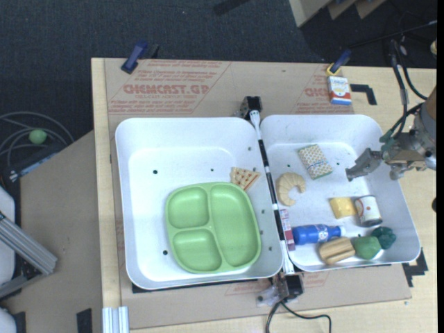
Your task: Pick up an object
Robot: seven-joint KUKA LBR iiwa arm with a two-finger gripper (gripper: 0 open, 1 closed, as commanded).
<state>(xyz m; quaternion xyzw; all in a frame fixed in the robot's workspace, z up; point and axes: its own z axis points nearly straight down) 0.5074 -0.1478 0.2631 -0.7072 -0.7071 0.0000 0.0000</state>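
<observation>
- Camera view: gripper [374,164] over the right white bin [395,210], near its right wall; jaws apart, nothing between them.
- Blue plastic bottle with white cap [316,234] lies flat near the bin's front, long axis left-right, cap pointing right.
- Green sectioned plastic tray [211,226] sits in the left white bin [139,186].

"chemcast gp" is printed in red on the brown bench sheet [166,87].
</observation>
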